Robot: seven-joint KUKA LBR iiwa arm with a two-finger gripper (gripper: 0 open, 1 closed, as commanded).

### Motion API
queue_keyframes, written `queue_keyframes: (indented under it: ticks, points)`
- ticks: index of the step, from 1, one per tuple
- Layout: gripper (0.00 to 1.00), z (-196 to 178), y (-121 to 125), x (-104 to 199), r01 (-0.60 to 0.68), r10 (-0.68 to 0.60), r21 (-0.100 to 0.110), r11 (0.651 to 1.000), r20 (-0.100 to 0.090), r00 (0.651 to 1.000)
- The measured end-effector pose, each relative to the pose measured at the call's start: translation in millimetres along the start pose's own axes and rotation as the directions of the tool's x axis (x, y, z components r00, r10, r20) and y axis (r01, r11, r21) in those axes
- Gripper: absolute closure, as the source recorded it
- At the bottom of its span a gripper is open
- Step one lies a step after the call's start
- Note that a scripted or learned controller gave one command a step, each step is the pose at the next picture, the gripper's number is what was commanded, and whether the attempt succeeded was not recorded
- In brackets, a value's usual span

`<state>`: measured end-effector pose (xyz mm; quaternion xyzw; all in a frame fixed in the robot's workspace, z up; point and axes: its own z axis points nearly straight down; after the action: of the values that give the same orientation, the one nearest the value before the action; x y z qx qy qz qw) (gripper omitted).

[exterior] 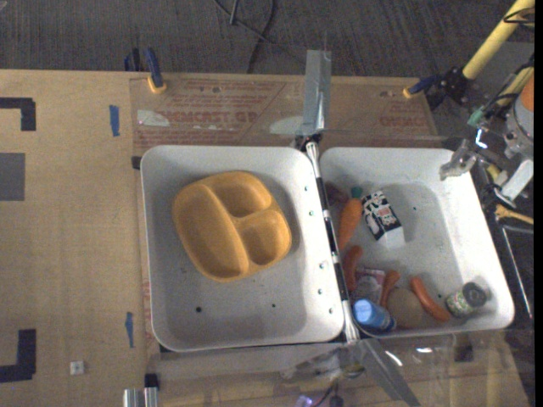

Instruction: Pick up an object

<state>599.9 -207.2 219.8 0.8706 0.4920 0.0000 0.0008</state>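
Observation:
The right bin (pixel 458 227) holds several small items. An orange carrot (pixel 349 218) lies by its left wall, and a black-and-white milk carton (pixel 382 214) sits beside it. Along the near side lie a red sausage (pixel 351 266), a blue-capped bottle (pixel 370 314), an orange hot dog (pixel 429 300) and a small grey can (pixel 471 297). My gripper (pixel 462 158) hangs over the bin's far right corner, above the rim and well apart from all of them. Nothing shows in it.
The left bin (pixel 170 312) holds a yellow divided plate (pixel 231 225). A metal strip (pixel 316 91) stands behind the seam between the bins. Cables and a yellow bar (pixel 501 36) crowd the far right, and bare wooden bench (pixel 68 227) lies to the left.

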Motion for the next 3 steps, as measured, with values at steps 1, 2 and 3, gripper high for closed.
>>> queue_keyframes:
  ticks: [1, 2, 3]
  points:
    - [0.0, -7.9, -29.7, 19.0, 0.138, -0.138, 0.003, 0.99, -0.001, 0.99]
    - [0.0, 132.6, -27.0, 119.0, -0.012, 0.012, 0.0, 1.0, -0.002, 1.0]
    - [1.0, 122.4, -26.9, 120.6, -0.008, 0.008, -0.001, 1.0, -0.002, 1.0]
